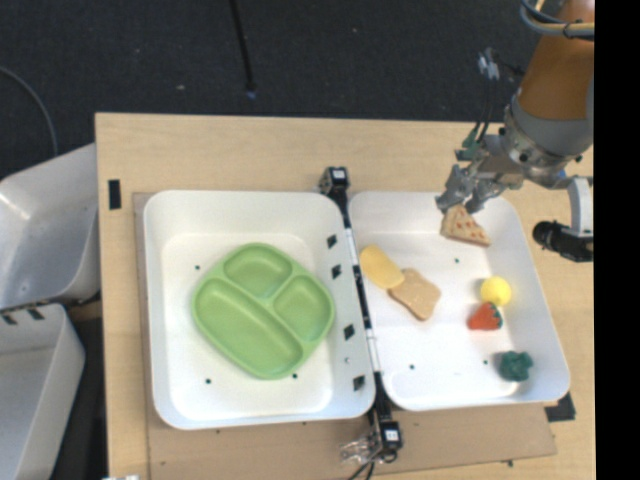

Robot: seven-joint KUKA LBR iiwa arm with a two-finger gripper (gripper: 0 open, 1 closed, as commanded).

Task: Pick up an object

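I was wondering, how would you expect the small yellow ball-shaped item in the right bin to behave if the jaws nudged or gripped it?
The yellow ball-shaped item looks round, so a nudge would probably send it rolling, perhaps against the red piece beside it. Its smooth-looking curve may let it squirt out of a pinch. It seems small, so likely light.

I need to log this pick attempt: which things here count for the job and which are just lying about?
In play:
gripper, right above the cracker
cracker, top of the right bin

Lying about:
yellow piece
toast
lemon
strawberry
broccoli
green tray in the left bin
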